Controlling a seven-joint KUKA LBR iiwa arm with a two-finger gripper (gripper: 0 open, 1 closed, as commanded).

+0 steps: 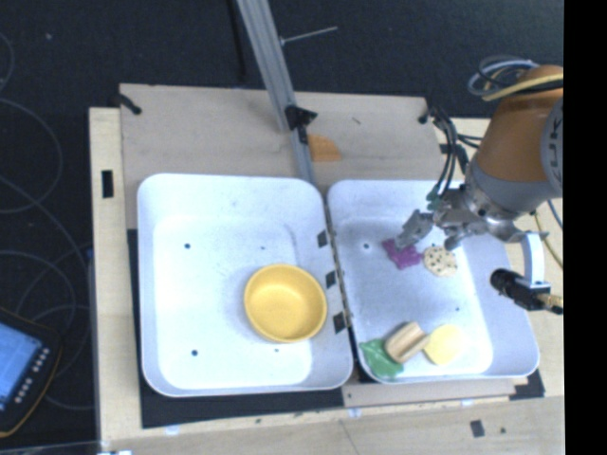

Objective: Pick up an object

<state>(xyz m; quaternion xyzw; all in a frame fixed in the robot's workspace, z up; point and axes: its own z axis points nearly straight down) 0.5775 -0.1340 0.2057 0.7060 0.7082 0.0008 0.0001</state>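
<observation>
In the left bin (171,207), one yellow bowl (285,302).

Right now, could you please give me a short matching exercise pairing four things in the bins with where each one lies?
Things:
1. yellow bowl
2. purple piece
3. green piece
4. dotted cream piece

Places:
A. near left corner of the right bin
B. just under the tool, on its left
C. left bin
D. just under the tool, on its right

Pairs: 1-C, 2-B, 3-A, 4-D
</observation>
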